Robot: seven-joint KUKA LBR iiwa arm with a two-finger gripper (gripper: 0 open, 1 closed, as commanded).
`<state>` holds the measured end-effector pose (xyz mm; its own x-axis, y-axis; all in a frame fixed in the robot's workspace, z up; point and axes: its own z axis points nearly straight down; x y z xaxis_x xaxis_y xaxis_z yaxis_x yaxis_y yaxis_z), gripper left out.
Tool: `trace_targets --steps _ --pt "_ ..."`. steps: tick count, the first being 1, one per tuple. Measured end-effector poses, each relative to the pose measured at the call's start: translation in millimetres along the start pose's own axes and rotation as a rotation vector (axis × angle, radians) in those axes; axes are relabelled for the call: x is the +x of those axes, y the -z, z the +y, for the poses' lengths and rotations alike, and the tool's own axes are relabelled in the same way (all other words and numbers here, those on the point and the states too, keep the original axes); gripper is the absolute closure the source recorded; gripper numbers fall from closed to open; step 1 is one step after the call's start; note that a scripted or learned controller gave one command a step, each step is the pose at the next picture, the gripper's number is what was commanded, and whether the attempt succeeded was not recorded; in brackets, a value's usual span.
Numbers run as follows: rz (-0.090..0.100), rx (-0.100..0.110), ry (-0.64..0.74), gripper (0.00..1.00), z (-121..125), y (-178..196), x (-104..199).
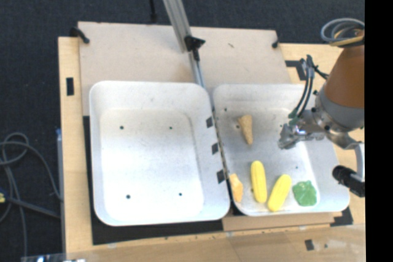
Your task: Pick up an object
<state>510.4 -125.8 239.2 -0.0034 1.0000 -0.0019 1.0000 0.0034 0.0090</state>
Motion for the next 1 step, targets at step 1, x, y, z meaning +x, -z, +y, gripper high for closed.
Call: trace_targets --steps 1 --pt "0.0 0.006 -0.002 1.0 1.0 -5.7 -1.0"
